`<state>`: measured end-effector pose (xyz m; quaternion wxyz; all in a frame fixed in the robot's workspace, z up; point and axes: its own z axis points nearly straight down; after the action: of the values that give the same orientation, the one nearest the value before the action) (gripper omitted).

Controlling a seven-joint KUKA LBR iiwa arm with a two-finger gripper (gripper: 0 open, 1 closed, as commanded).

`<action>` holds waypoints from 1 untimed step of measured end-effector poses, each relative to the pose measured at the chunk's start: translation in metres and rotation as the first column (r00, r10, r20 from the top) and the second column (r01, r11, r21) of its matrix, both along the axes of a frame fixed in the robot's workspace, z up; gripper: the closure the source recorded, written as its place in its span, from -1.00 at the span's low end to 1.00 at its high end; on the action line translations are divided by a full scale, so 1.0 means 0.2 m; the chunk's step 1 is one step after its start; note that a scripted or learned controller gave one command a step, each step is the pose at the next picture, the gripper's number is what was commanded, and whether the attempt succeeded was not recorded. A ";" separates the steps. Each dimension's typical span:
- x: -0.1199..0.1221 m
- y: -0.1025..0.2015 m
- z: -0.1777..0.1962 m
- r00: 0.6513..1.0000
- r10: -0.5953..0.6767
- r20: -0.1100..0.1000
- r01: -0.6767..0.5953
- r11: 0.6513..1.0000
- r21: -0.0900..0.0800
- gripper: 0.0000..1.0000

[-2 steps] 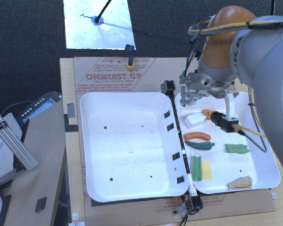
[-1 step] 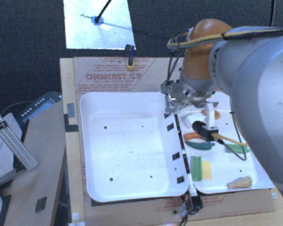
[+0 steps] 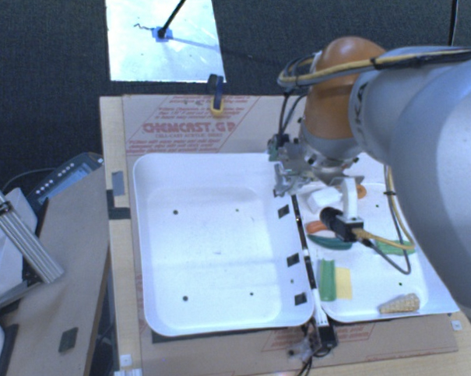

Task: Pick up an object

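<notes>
All the stuff is lying in my right bin [image 3: 427, 296]: a green-and-yellow sponge [image 3: 334, 280] flat by its left wall, a tan cone [image 3: 400, 303] on its side near the front, a teal piece [image 3: 331, 241] further back.

A dark, finely textured wall [image 3: 43, 59] closes the scene behind the desk [image 3: 120, 227], which is pale wood. On the wall hangs a bright, shiny rectangular panel [image 3: 163, 38], washed out by glare. A brown cardboard sheet [image 3: 190, 127] printed with red lettering lies flat on the desk top. To the left stands a second tan surface [image 3: 61, 308], with a ribbed aluminium rail [image 3: 15, 232] slanting across it and a grey device with buttons [image 3: 64, 179] near its far end.
</notes>
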<state>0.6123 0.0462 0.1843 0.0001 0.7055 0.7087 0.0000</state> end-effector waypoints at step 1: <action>-0.29 0.03 0.00 1.000 -0.004 -0.004 0.004 1.000 0.001 1.00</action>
<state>0.5540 0.0519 0.1839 -0.0015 0.7070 0.7072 -0.0012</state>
